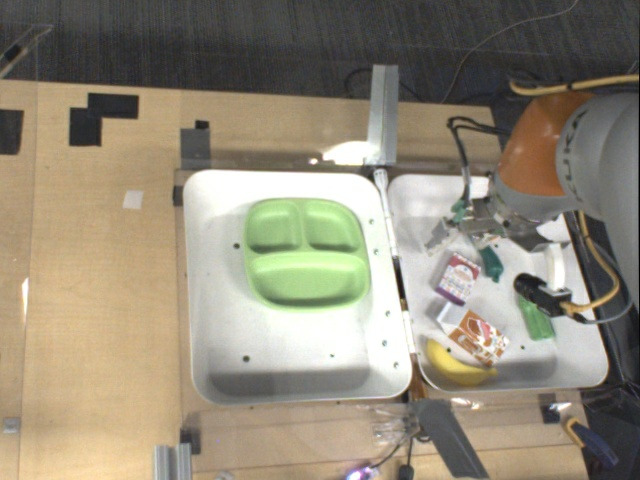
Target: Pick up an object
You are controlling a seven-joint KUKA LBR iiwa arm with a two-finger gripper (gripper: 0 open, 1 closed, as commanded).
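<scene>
Right bin (590, 363): small purple-and-white carton (457, 277) at centre; red-and-white packet (478, 336) and banana (458, 362) nearer; green marker (536, 318) to the right. Gripper (470, 221) hangs just beyond the carton, jaws' state cannot be told. Left bin (215, 358): green divided plate (304, 251).

wooden bench (90, 298) bears two white bins (215, 368)
</scene>
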